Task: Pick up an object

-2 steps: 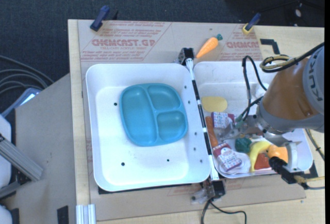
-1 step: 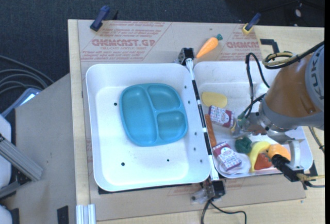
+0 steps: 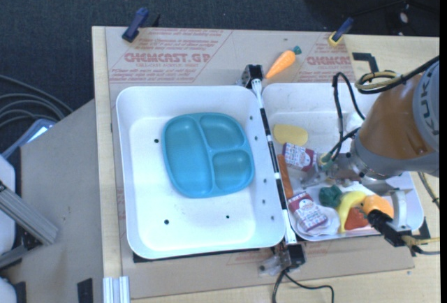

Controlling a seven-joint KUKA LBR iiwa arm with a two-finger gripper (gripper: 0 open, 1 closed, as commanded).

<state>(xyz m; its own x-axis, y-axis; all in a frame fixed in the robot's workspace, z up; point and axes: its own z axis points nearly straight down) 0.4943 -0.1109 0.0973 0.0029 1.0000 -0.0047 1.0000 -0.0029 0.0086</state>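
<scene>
The pale wooden worktop (image 3: 105, 176) carried the left white bin (image 3: 140, 225), where open floor ringed a blue three-section plastic plate (image 3: 208, 153). The grey, orange-banded arm (image 3: 394, 130) hid much of the right white bin (image 3: 307, 95). Its end effector (image 3: 328, 170) sank among crowded toy food (image 3: 311, 211), grip impossible to tell.

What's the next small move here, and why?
Probably a short drop straight down, then close. The gripper sits low in the right bin, among a red-and-white packet, a green piece and a banana. Nothing shows between its fingers. The toys are crowded, so a sideways shift risks pushing them. The left bin holds a blue plate, farther off.
</scene>
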